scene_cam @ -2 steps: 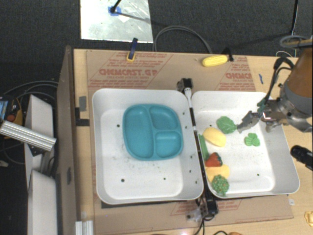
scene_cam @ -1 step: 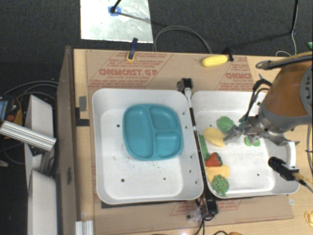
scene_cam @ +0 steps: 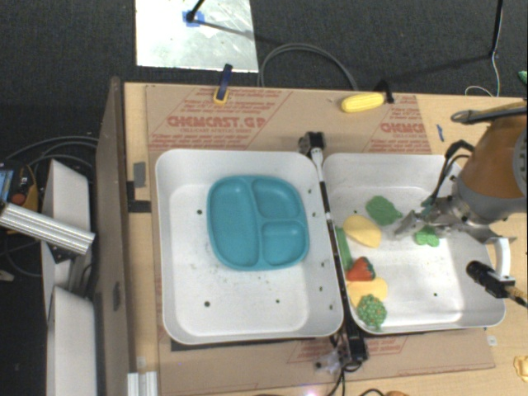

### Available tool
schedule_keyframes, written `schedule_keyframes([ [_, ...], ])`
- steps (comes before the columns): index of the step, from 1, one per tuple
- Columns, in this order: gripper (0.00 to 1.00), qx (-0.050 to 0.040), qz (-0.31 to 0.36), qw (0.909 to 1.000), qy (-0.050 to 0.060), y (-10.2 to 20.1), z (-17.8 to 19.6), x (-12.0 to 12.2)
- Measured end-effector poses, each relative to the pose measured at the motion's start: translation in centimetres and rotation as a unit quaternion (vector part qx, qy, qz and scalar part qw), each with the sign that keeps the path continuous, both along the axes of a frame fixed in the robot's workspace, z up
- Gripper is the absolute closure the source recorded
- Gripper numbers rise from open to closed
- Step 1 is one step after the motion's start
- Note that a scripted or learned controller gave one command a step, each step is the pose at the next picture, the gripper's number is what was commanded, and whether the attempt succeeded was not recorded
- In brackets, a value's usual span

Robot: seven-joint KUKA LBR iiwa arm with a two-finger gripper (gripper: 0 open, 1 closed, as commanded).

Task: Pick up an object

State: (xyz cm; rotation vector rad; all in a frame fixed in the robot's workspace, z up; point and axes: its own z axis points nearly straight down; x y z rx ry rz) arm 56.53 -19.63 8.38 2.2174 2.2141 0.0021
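Camera view, from the left: the left bin (scene_cam: 177, 304) holds a teal divided plate (scene_cam: 257, 222), lying flat near its middle. Both bins sit on a cardboard-covered surface (scene_cam: 247, 110), with a yellow clip-like item (scene_cam: 361, 101) lying on the cardboard behind the right bin (scene_cam: 437, 308).

In the right bin, several toy foods cluster along the left side: a dark green leafy piece (scene_cam: 381, 209) toward the back, a pale yellow rounded piece (scene_cam: 363, 231) just in front of it, then a red piece (scene_cam: 360, 267), a yellow piece (scene_cam: 368, 289) and a green bumpy piece (scene_cam: 371, 310) toward the front edge. A small green piece (scene_cam: 427, 238) lies apart, nearer the bin's middle.

The jaws (scene_cam: 412, 221) hang low over the right bin between the leafy piece and the small green piece, at the end of the arm (scene_cam: 495, 176) reaching in from the right. Whether the jaws are spread or pressed together cannot be told.
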Motion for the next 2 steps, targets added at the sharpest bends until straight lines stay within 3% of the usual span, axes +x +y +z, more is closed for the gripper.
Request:
schedule_keyframes([
  [1, 0.0, 0.0028, 0.008, 1.0, -0.003, 9.0, 7.8, 6.1],
  [2, 0.0, 0.0036, 0.002, 1.0, 0.006, 11.2, -0.3, 1.9],
])
